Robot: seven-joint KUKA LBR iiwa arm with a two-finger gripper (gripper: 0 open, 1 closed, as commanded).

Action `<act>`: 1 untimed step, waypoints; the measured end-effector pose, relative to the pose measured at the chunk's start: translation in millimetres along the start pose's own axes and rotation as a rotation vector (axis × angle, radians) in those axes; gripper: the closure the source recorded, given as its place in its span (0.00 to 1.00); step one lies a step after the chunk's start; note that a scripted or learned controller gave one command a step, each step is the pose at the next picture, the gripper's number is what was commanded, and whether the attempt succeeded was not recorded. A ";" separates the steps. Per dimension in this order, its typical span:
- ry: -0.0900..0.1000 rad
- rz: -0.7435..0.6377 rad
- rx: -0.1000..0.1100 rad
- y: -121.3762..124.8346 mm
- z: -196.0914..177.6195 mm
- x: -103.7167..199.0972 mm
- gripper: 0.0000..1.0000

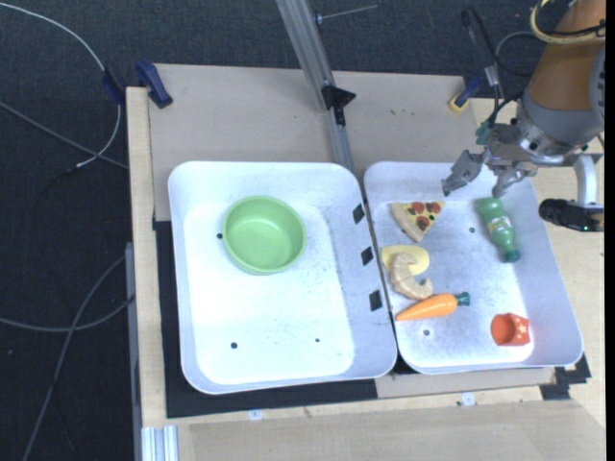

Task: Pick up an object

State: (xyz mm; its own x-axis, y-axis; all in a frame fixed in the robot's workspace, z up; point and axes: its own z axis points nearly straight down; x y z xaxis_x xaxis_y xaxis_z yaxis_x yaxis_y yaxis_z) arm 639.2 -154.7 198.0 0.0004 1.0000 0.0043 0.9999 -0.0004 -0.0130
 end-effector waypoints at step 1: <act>0.000 0.001 0.001 -0.1 44.3 -3.2 0.00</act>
